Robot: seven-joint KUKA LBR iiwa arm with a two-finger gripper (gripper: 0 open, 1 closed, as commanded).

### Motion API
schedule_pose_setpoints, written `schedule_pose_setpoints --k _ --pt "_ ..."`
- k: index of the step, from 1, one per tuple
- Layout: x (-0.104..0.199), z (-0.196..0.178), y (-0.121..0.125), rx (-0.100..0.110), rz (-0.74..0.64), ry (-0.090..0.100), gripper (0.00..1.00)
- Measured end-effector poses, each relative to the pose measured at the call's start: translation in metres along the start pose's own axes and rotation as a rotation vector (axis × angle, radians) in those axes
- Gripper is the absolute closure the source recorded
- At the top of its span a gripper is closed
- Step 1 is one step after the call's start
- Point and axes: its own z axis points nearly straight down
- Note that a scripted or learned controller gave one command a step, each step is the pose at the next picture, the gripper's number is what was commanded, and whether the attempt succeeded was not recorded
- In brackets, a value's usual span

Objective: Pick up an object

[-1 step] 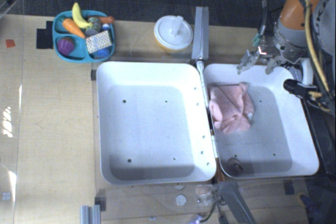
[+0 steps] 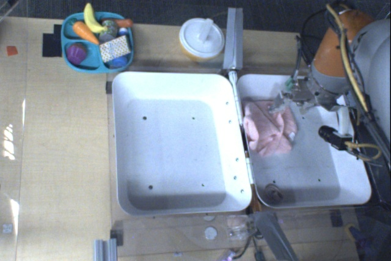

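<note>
A crumpled pink cloth (image 2: 267, 130) lies in the right bin (image 2: 342, 183), against its left wall. My gripper (image 2: 287, 101) hangs just above the cloth's upper right corner, at the end of the grey arm with the orange band (image 2: 333, 52). The view does not tell whether the gripper touches the cloth. A small dark round object (image 2: 273, 194) rests near the right bin's front left corner.
The left bin (image 2: 177, 192) sits beside the right one, with a metal rail (image 2: 233, 40) between them at the back. Behind the bins stand a white lidded tub (image 2: 201, 38) and a blue tray of toy food (image 2: 98, 41). Cables (image 2: 351, 147) hang by the arm.
</note>
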Motion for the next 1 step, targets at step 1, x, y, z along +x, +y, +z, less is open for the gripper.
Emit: schedule_pose_setpoints --k 1 --pt "0.0009 -0.0112 0.0017 -0.004 -0.003 0.000 1.00"
